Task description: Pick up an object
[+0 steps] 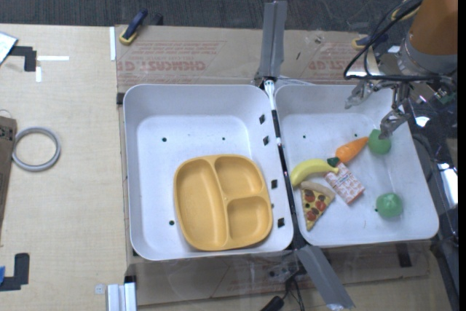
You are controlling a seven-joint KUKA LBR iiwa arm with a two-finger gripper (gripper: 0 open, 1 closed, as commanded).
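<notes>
Two white bins sit side by side on the bench. The left bin (pixel 145 178) holds a yellow divided plate (pixel 222 202) toward its 5 o'clock corner. In the right bin (pixel 320 113), a banana (pixel 312 170) lies at 9 o'clock, a pizza slice (pixel 315 205) just below it, a small snack packet (pixel 345 184) beside them, a carrot (pixel 357 147) near the centre, and a green ball (pixel 389 205) at 4 o'clock. The gripper (pixel 380 109) hangs at 2 o'clock above the carrot's green top, jaws spread wide, holding nothing.

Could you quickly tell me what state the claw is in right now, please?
Claw: open, holding nothing; it hangs over the right bin just above the carrot.
</notes>
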